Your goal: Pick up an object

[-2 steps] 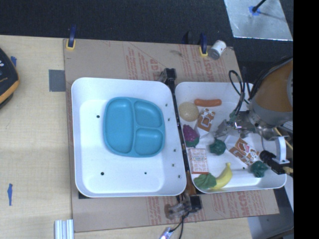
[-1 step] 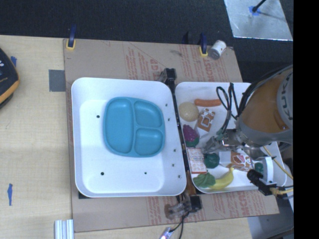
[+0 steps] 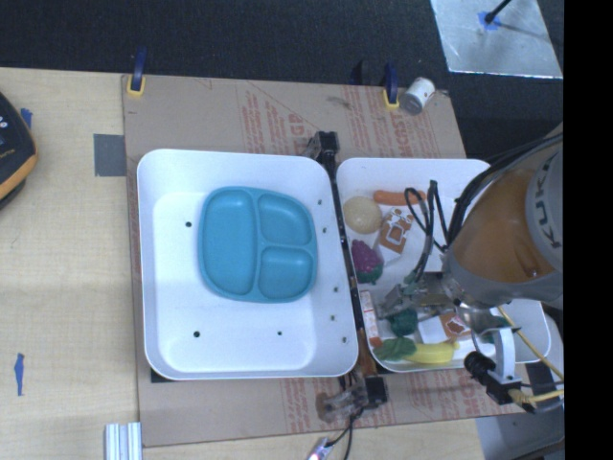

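The right white bin (image 3: 383, 167) holds several toy foods: a cream round ball (image 3: 362, 214), an orange carrot (image 3: 390, 197), a brown and white piece (image 3: 396, 231), purple grapes (image 3: 366, 259), a dark green piece (image 3: 403, 322), a yellow banana (image 3: 432, 355) and a red and white packet (image 3: 450, 330). My gripper (image 3: 414, 300) is low in this bin's front half, just above the dark green piece and right of the grapes. The grey and orange arm (image 3: 503, 233) hides the bin's right side.
The left white bin (image 3: 172, 343) holds a blue divided plate (image 3: 259, 244). Cables (image 3: 426, 214) loop over the right bin's back part. Clamps sit between the bins at the back (image 3: 326, 145) and front (image 3: 350, 398). A white roll (image 3: 418, 94) lies behind the bins.
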Robot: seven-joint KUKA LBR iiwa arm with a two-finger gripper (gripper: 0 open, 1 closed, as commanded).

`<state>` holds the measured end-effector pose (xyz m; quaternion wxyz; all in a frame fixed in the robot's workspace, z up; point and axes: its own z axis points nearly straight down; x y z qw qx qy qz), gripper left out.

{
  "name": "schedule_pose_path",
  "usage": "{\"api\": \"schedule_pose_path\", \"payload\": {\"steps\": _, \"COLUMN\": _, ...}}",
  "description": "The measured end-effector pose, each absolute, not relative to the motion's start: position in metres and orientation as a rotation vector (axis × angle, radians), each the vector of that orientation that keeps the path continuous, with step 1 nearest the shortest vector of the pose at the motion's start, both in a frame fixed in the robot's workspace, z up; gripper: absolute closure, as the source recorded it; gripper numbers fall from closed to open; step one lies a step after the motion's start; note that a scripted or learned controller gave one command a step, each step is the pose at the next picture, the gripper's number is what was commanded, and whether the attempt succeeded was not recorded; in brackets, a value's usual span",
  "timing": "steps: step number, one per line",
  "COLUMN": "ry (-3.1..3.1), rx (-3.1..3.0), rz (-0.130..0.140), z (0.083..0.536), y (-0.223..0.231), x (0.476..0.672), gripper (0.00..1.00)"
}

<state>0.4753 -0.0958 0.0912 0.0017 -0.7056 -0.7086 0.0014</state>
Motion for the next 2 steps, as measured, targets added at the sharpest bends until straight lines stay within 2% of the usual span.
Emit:
{"api": "schedule_pose_path", "payload": {"steps": 1, "ry": -2.226, "rx": -2.21, "rz": 0.006, "z": 0.101, "y": -0.096, "x": 0.475, "gripper": 1.0}}
{"api": "schedule_pose_path", "payload": {"steps": 2, "ry": -2.225, "rx": -2.216, "rz": 0.0, "z": 0.192, "y": -0.05, "x": 0.569, "gripper": 1.0}}
